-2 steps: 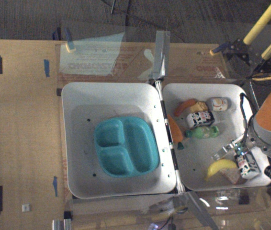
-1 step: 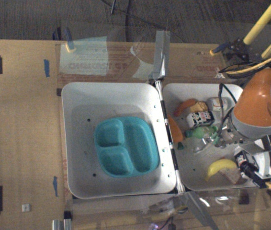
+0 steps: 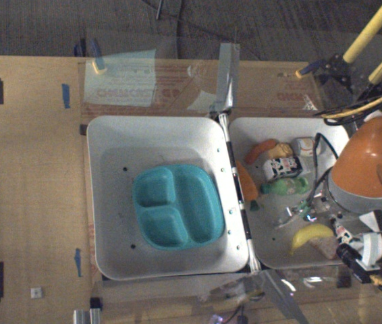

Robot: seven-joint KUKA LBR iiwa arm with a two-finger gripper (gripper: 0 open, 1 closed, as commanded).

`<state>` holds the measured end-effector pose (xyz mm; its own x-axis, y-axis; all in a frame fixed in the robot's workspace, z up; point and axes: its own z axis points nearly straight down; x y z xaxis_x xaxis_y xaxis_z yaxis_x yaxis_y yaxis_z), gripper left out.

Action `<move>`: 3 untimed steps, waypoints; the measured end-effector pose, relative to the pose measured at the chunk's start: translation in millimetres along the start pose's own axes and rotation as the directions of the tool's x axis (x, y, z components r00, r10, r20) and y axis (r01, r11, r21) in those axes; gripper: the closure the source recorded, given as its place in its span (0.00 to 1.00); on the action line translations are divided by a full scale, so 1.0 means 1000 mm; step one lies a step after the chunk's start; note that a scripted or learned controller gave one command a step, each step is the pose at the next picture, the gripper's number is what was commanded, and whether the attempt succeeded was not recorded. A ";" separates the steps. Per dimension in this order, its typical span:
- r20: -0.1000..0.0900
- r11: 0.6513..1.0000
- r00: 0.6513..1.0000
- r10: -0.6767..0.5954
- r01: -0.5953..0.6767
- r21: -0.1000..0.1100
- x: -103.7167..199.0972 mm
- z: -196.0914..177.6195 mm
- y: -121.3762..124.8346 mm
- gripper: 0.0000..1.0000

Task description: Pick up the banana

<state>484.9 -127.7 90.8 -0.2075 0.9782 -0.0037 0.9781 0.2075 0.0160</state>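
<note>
- The curved yellow banana point(image 3: 310, 235) lies in the right shallow white bin point(image 3: 266, 248), near its front edge, just beside a brownish lump point(image 3: 327, 248).
- The grey arm with its orange band point(image 3: 363, 164) hangs over that bin's right side. Its gripper point(image 3: 310, 209) sits just above the banana; whether it is apart or together I cannot tell.
- Further back in the bin lie an orange carrot-shaped piece point(image 3: 260, 150), a green object point(image 3: 284, 187) and a small printed carton point(image 3: 283, 167).
- The left shallow white bin point(image 3: 110, 181) holds a teal plastic tray with three compartments point(image 3: 177, 206).
</note>
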 end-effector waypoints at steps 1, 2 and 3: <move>0.010 1.000 1.000 0.004 -0.004 -0.006 -0.004 -0.011 0.001 1.00; 0.010 1.000 1.000 0.004 -0.004 -0.005 -0.004 -0.011 0.001 0.00; -0.001 0.999 0.999 0.037 -0.037 0.014 -0.025 -0.015 0.007 0.00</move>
<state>496.9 -150.7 106.2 -0.1707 0.9853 -0.0021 0.9853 0.1707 0.0017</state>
